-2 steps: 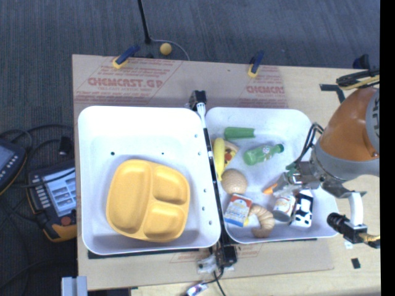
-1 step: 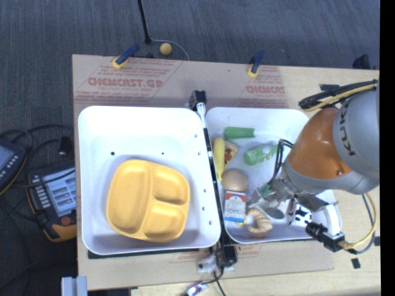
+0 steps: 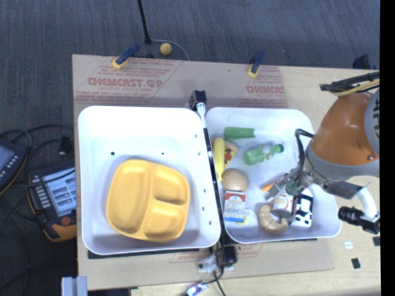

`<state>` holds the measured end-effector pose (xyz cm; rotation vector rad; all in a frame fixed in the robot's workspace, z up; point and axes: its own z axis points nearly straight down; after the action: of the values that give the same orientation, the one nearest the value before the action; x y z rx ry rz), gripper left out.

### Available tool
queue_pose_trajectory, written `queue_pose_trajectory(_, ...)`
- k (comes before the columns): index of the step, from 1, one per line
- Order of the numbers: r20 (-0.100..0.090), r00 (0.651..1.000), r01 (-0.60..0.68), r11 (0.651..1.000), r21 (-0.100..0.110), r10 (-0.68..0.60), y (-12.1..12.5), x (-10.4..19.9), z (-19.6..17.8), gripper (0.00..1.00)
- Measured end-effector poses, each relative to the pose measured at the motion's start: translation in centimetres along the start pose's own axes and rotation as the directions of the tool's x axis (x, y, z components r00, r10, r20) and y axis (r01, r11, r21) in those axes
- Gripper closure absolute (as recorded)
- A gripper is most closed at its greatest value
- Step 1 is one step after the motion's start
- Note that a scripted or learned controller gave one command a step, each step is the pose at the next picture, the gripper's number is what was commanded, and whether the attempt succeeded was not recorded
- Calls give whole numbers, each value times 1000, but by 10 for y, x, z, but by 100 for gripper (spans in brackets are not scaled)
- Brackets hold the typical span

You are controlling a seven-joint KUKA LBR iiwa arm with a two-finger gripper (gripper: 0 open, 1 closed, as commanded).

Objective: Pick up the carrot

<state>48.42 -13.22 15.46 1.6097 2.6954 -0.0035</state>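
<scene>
The carrot (image 3: 268,185) shows as a small orange sliver in the right bin (image 3: 321,230), just right of a round brown bun (image 3: 234,179). My gripper (image 3: 287,193) hangs low over the bin's right half, its tip right beside the carrot and covering part of it. The orange-banded wrist (image 3: 345,137) sits above it at the right. I cannot tell whether the carrot is between the gripper's tips or only next to them.
Sharing the right bin are a green cucumber (image 3: 239,132), a green bottle (image 3: 263,153), a banana (image 3: 218,156), a small red-and-white carton (image 3: 234,205), a bagel (image 3: 271,219) and a black-and-white item (image 3: 303,210). The left bin (image 3: 92,165) holds a yellow divided plate (image 3: 148,199).
</scene>
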Motion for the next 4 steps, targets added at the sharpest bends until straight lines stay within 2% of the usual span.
queue_pose_trajectory(1,-2,1000,0,1000,1,0,0,1,1,0)
queue_pose_trajectory(2,5,998,-65,998,-9,65,78,-35,64,0)
queue_pose_trajectory(3,11,990,140,990,-9,-140,2,-50,64,0)
queue_pose_trajectory(4,-18,940,-341,940,-8,340,12,-92,64,0)
